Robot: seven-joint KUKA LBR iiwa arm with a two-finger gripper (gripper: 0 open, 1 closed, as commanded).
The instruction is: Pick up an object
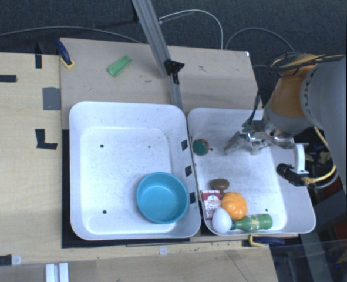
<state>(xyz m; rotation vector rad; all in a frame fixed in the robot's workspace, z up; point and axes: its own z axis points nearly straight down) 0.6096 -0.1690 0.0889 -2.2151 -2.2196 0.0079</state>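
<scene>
My pincer (243,144) hangs over the upper part of the right bin (290,219), its two fingers spread wide, nothing between them. The fingers point toward the left of the camera view, and I reach in from the right, my grey wrist with its orange band above the bin's right rim.

The thing nearest me is the small round green and orange ball (201,147), lying just inside the right bin's left wall, to the left of my fingertips at about the same height in the view. Bare white floor lies between us. It is round, so it has no long axis to line up with; I judge any closing direction would serve, though the wall close beside it leaves little room for a finger on that side.

The other candidates sit in a cluster at the bin's lower end, well apart from me and down the view: a small brown piece (219,184), an orange fruit (234,205) touching a white egg (221,221), a red and white carton (210,202) against the left wall, and a green bottle (255,221) lying on its side with its long axis running left to right along the lower wall. They crowd one another, so a grasp there risks catching a neighbour.

The left bin (79,157) holds a blue bowl (162,197) near its lower right corner. On the table (220,75) behind the bins lies a green block (118,66), and a grey pole (152,28) slants down to the bins' junction.
</scene>
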